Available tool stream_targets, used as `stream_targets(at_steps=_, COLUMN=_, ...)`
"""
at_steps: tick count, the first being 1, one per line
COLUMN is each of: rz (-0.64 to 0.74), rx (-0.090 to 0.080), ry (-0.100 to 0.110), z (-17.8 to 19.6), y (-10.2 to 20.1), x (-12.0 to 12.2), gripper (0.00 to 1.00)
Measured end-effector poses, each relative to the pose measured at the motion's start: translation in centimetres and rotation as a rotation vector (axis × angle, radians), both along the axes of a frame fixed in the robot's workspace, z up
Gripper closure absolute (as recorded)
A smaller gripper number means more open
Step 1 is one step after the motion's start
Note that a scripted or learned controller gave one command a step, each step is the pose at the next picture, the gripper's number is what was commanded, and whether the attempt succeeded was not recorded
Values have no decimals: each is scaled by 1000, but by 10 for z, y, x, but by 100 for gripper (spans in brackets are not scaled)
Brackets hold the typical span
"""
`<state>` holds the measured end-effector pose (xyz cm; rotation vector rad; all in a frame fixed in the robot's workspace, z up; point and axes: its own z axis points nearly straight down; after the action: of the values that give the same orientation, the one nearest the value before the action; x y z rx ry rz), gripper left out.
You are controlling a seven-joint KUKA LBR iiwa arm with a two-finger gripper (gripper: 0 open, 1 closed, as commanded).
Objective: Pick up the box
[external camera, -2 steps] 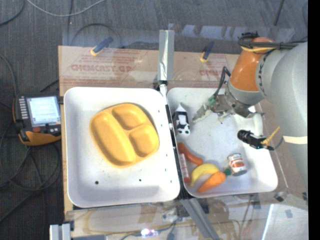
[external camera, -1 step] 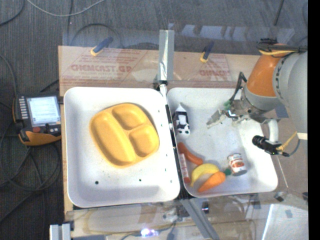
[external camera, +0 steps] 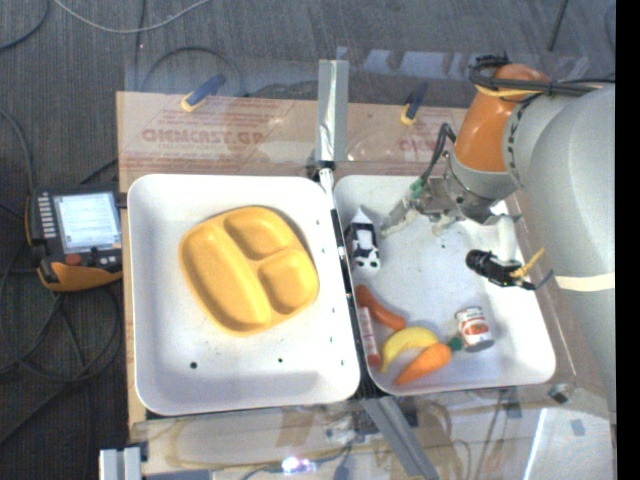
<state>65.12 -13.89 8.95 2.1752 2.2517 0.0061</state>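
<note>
camera view, left to right: box [external camera: 363,245], black-and-white, upright against right bin [external camera: 520,368] left wall; claw [external camera: 395,218] just beside it to upper right, fingers spread, pinching nothing; box lies down-left of claw.

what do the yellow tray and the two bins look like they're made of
Yellow three-compartment tray: likely moulded plastic, matte, with soft rounded dividers and even colour. Left shallow white bin and right shallow white bin: probably thin formed plastic, smooth and slightly glossy, with rounded corners; the material is not certain.
</note>
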Motion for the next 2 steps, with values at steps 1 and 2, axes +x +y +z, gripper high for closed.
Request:
stream_targets(at_steps=1, rz=-16, rx=0, ry=1, z=0, y=-65, x=-15, gripper=0)
stream_targets(at_steps=2, rz=-280, rx=8, ry=13, z=3, y=-30, x=-55, gripper=0)
